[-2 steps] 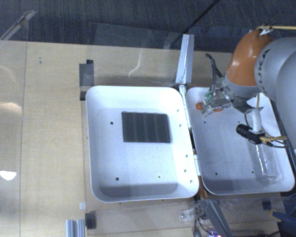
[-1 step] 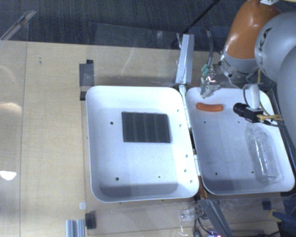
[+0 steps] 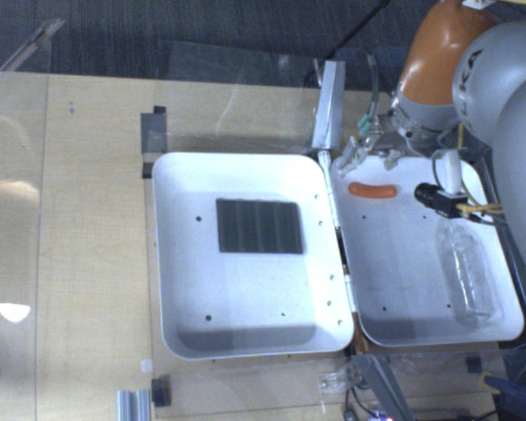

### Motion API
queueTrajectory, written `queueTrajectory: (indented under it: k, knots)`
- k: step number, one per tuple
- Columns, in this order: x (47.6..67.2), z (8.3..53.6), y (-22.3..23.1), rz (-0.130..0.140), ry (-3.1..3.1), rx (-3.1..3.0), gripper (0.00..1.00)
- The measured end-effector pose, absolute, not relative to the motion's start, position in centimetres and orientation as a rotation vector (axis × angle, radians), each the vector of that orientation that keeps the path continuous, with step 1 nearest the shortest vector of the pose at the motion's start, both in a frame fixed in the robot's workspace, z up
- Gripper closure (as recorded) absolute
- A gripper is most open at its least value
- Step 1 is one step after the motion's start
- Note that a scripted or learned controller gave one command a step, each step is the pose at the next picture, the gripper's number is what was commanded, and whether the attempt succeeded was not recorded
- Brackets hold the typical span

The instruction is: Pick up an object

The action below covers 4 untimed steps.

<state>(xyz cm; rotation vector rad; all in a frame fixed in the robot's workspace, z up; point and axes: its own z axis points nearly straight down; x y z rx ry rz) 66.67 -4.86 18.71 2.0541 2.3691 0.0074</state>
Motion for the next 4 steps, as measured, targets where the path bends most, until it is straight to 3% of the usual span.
queueTrajectory:
  k: [1,2,3,4]
  knots:
    - [64.1,11.7,-8.8,0.001,2.373,2.057,0.0]
    - [67.1,9.6,-9.7,-0.001,2.526,1.866,0.0]
    - [67.0,9.3,-9.7,-0.004,2.527,1.867,0.0]
    - [67.3,10.5,-9.8,0.001,2.517,1.853,1.0]
